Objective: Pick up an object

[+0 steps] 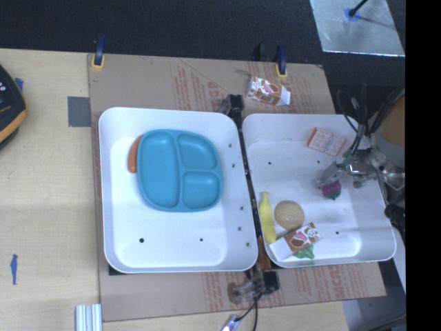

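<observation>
My gripper [333,178] reaches in from the right and hangs low over the right bin [358,243]. A small purple object [333,190] lies right under its tip, touching or nearly touching it. A pink packet [326,141] lies further back in the same bin. Along that bin's left wall rests a yellow banana [265,217], with a tan round bun [289,214] beside it. A red, white and green packet [302,241] sits in the front corner.
The left bin [120,247] holds a blue divided plate [180,170] with an orange item [132,156] poking out at its left edge. Another snack packet [269,92] lies on the cardboard behind the bins. Cables run by the arm on the right.
</observation>
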